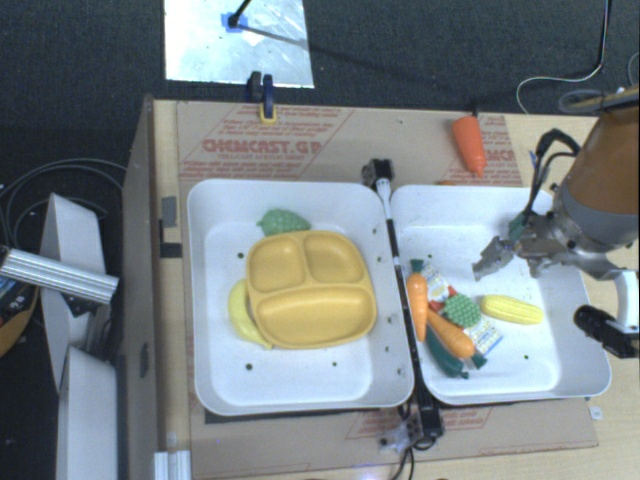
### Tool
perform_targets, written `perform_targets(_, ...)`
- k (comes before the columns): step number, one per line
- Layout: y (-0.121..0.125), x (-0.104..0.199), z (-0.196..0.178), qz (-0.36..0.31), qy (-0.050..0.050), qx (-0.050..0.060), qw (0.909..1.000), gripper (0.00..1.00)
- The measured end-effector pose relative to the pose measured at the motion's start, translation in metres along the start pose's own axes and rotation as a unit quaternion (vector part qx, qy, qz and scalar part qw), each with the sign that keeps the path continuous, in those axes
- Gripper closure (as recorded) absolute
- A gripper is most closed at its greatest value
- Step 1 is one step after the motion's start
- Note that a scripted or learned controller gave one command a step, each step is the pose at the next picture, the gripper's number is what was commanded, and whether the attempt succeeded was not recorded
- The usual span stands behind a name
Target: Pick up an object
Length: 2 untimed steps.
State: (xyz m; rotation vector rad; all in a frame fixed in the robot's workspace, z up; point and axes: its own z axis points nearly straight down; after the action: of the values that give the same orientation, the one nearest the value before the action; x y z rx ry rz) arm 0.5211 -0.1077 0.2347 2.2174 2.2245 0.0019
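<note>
We see the gripper [494,259] hovering over the right bin [570,368], fingers spread and grasping nothing; the yellow corn [512,310] lies just below it, 2 carrots [432,318] down-left.

One camera is looking down on the bench [330,128] from above, at a slant, not straight down. It is facing the two white bins, with the left bin [215,298] sitting near the middle of the frame and the right bin [575,363] lying toward the right side. The far edge of the bench is showing toward the top, the near edge toward the bottom. The arm [610,168] is reaching in from the right edge. The camera is standing far enough back that it is taking in both bins whole, the cardboard sheet under them, a strip of dark floor [80,48] beyond the bench, and clutter off the bench's left side.
</note>
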Motion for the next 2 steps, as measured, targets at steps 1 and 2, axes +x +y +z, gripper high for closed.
perform_targets(1,-0.034,0.014,0.111,0.001,0.000,0.001,1.0000,0.00)
perform_targets(2,-0.030,0.021,0.146,0.001,-0.002,-0.007,1.0000,0.00)
